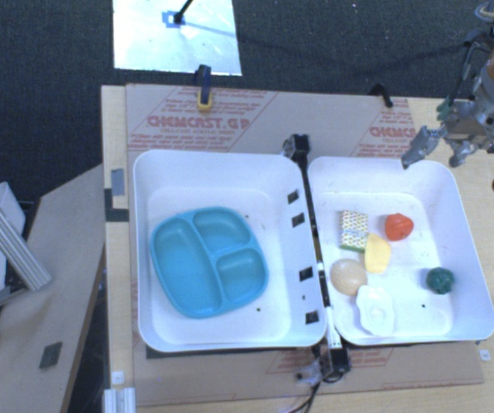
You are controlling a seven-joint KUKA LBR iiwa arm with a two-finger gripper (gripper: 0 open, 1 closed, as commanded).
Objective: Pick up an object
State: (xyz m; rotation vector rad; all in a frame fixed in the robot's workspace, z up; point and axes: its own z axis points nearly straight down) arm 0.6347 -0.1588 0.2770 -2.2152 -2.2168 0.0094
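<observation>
Hovering above the right bin's (453,188) far right corner, the gripper (441,147) hangs wide, holding nothing.

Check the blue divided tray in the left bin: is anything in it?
Empty. The blue tray lies flat in the left bin, and all three compartments show bare blue bottoms.

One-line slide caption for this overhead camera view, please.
Tool hovers over the right bin's far rim; small items including a red piece and green ball inside, blue tray in the left bin.
</observation>
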